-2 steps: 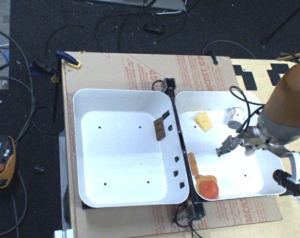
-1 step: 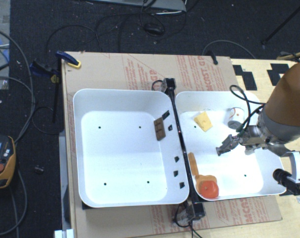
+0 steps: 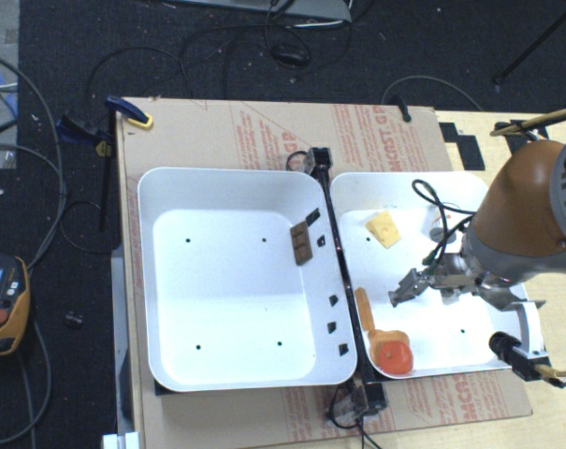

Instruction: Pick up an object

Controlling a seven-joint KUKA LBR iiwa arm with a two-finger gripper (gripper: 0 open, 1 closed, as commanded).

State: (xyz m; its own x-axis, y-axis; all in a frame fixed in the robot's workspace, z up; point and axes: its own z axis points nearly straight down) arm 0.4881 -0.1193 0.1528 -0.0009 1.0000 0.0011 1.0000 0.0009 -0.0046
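gripper (image 3: 401,294) over right bin (image 3: 470,368), jaws look parted, nothing between them; yellow block (image 3: 384,229) near back wall, red-headed wooden tool (image 3: 384,342) front-left; descend squarely on one, close only once straddling

A robotics lab: cardboard-topped bench (image 3: 264,124), loose cables (image 3: 39,204), dark carpet.

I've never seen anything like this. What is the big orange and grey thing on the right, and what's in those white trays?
It is a robot arm, seen by one camera fixed above the bench looking down at a slant. At its tip is a two-finger gripper, hovering over the right bin; nothing shows between its fingers. That bin holds a yellow block and an orange-red ladle-like toy in its near left corner. The left bin holds a small brown piece by its right wall. The arm's job is picking something up.
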